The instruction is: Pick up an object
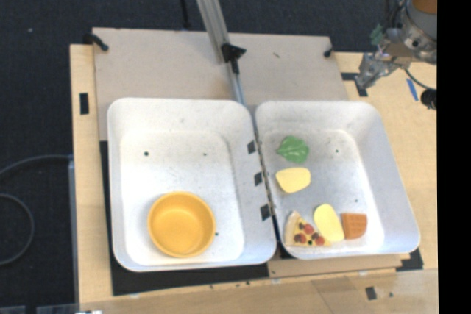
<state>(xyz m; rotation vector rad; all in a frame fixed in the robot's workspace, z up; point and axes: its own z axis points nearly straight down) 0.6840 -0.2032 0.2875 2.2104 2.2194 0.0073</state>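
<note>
Camera view, tool (pixel 370 76) well apart from green object (pixel 293 150)

yellow bowl (pixel 181 223), green toy (pixel 293 150), white bins (pixel 125 158)

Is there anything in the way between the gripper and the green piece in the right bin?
Nothing visible stands between them. The gripper sits beyond the far right corner of the right white bin, outside it. The crinkled green leaf-shaped piece lies uncovered on the bin floor, apart from the pale yellow oval piece nearer the camera.
</note>
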